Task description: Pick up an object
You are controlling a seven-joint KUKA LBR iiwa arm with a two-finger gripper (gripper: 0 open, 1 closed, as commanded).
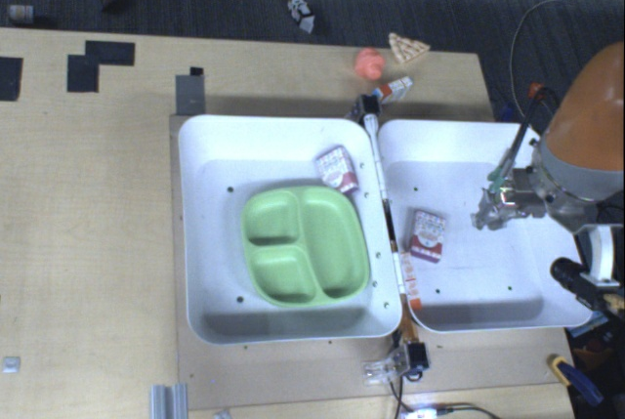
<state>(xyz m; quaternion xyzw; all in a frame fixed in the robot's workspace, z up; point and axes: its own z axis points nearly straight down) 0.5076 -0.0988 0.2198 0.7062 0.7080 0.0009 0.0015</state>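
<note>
My gripper (pixel 488 212) hangs over the right-hand part of the right bin (pixel 459 314), and from this slanted look down I cannot tell how it is set; I can see nothing held in it. I judge I am at the approach step, with the pick itself not yet done. The nearest candidate is the small red-and-white packet (pixel 427 235), lying flat on the right bin's floor to the left of my gripper and a little lower in the view, near but apart from it. The next move, as I read it, calls for sliding leftward until I am centred over that packet, then descending straight onto it. A second, similar packet (pixel 336 168) rests in the left bin (pixel 210 212), against the upper edge of the green divided plate (pixel 305 246). My wrist reaches in from the right, the orange band (pixel 596 109) above it, the forearm angled down toward the bin.
</note>
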